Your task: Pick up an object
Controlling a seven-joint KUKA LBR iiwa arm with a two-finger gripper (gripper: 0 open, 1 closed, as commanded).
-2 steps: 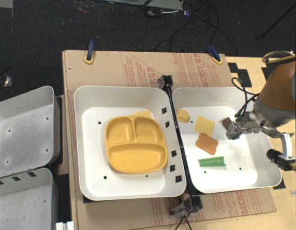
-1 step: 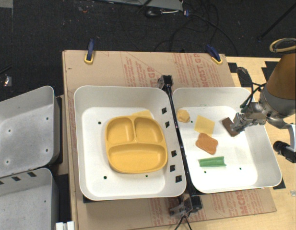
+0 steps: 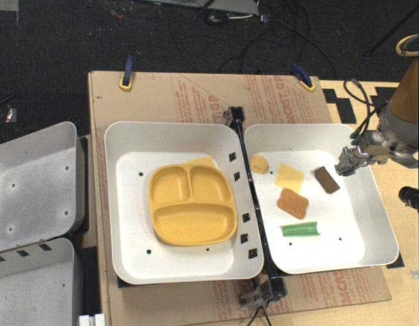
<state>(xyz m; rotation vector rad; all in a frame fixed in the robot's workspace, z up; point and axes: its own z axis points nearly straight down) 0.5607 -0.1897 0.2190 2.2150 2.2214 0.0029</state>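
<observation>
The right bin [image 3: 372, 250] holds several small items: a brown rectangular piece [image 3: 326, 179], a pale yellow slab [image 3: 289, 178], a small yellow chunk [image 3: 259, 164], an orange-brown piece [image 3: 293, 203] and a green strip [image 3: 300, 230]. My gripper [image 3: 348, 162] hangs over the bin's right side, just right of and slightly above the brown piece. Nothing shows between its fingers.
The left bin [image 3: 128, 182] carries a yellow divided tray [image 3: 193, 206] with a pale yellow item [image 3: 204, 161] peeking out behind it. Black clips run along the divider [image 3: 244, 182] between the bins. Grey-white panels [image 3: 32, 182] lie at the far left.
</observation>
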